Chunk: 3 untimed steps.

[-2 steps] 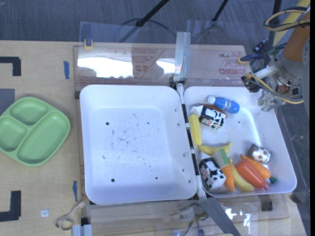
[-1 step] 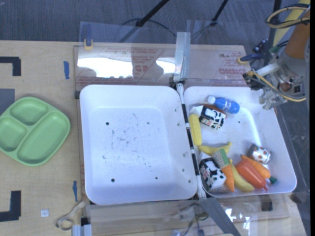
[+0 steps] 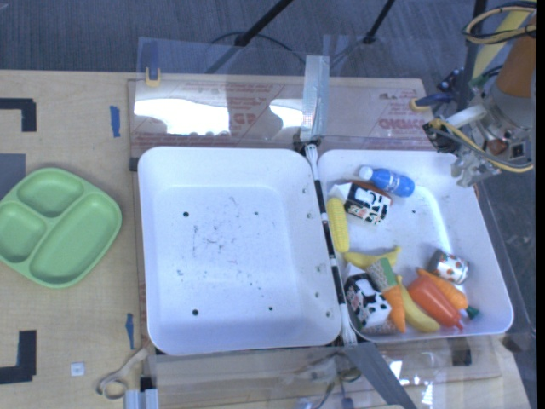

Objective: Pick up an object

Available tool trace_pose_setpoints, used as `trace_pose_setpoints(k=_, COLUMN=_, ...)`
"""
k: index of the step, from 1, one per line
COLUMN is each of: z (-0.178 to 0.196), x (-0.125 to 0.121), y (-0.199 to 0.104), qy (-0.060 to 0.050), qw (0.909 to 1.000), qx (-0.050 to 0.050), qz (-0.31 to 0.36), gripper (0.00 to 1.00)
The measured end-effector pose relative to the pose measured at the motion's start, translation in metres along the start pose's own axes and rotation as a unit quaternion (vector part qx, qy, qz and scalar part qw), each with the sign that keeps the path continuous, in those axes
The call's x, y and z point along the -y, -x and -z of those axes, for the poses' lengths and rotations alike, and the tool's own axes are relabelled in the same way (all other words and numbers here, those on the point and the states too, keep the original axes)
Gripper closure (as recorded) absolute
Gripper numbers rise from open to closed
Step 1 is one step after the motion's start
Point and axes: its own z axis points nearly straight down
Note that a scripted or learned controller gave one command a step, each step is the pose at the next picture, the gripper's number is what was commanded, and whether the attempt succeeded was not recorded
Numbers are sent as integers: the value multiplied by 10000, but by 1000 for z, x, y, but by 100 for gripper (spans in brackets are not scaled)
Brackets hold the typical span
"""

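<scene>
The right bin (image 3: 491, 254) holds several toys. A blue bottle (image 3: 388, 181) lies at its far side, with a black-and-white carton (image 3: 368, 203) just in front of it. An ear of corn (image 3: 338, 224) runs along the left wall, and a banana (image 3: 372, 256) lies below it. Near the front sit a cow-patterned carton (image 3: 366, 302), a carrot (image 3: 395, 302), an orange pepper (image 3: 436, 300) and a small can (image 3: 449, 268). My gripper (image 3: 466, 167) hangs over the bin's far right corner, to the right of the blue bottle and apart from every toy.
The left bin (image 3: 226, 245) sits beside the right one, sharing a raised middle edge. A green divided plate (image 3: 55, 226) rests on the wooden bench at the far left. Clear panels stand behind both bins. Cables trail from the arm at the upper right.
</scene>
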Motion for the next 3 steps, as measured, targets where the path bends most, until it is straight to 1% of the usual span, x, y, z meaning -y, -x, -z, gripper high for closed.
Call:
trace_pose_setpoints(k=1, z=6, x=0, y=24, qy=-14, qw=9998, qx=6, qz=222, gripper=100)
trace_pose_setpoints(k=2, z=16, x=1, y=23, qy=-21, qw=9998, qx=-1, qz=223, gripper=100)
trace_pose_setpoints(k=3, z=-87, x=12, y=20, qy=-2, qw=10000, qx=-13, qz=-87, gripper=100)
